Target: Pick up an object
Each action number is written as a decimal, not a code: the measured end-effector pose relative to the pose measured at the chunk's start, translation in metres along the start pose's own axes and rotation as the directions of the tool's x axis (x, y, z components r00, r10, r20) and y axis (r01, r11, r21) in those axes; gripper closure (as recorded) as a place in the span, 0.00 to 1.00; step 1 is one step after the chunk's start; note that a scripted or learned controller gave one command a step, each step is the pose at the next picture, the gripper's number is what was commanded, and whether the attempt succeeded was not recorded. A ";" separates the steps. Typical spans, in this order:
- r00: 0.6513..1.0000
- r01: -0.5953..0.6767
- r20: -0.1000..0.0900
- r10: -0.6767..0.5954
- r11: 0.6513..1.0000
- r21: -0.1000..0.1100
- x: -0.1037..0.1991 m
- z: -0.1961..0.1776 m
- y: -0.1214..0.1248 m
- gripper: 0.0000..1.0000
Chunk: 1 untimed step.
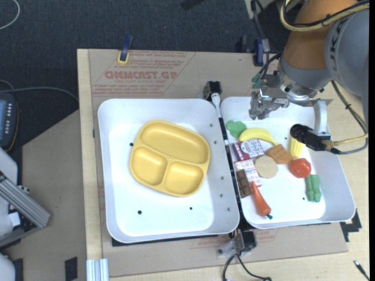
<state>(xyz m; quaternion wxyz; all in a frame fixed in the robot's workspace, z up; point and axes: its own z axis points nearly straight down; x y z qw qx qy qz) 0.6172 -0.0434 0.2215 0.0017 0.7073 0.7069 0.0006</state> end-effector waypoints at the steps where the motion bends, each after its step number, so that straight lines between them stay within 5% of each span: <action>1: 1.000 0.002 -0.002 -0.002 1.000 0.004 0.015 -0.010 -0.010 1.00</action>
